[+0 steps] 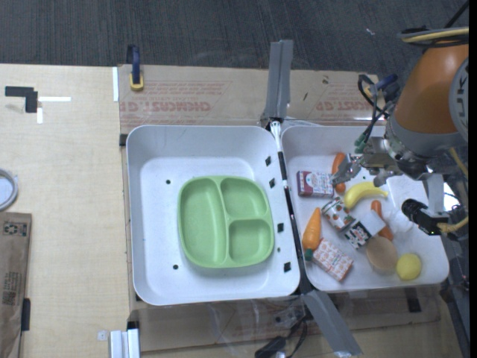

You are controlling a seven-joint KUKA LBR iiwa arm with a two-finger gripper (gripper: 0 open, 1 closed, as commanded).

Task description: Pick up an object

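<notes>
The right bin (pixel 432 222) holds several small toy foods. A red carton (pixel 314 183) lies at its left side, with a yellow banana (pixel 364 193) just to its right. An orange carrot (pixel 312 228) rests against the bin's left wall. Two small printed boxes (pixel 344 218) sit mid-bin, and a pink box (pixel 332 259) lies near the front. A tan round piece (pixel 381 253) and a yellow lemon (pixel 408 267) are at the front right. My gripper (pixel 349 170) hangs low over the bin's back, above the banana and beside another orange carrot (pixel 339 162).
The left bin (pixel 149 200) holds a green divided plate (pixel 225 221). A grey post (pixel 279 80) rises behind the seam between the bins. The arm's orange band (pixel 432 88) and cables crowd the right bin's back right corner.
</notes>
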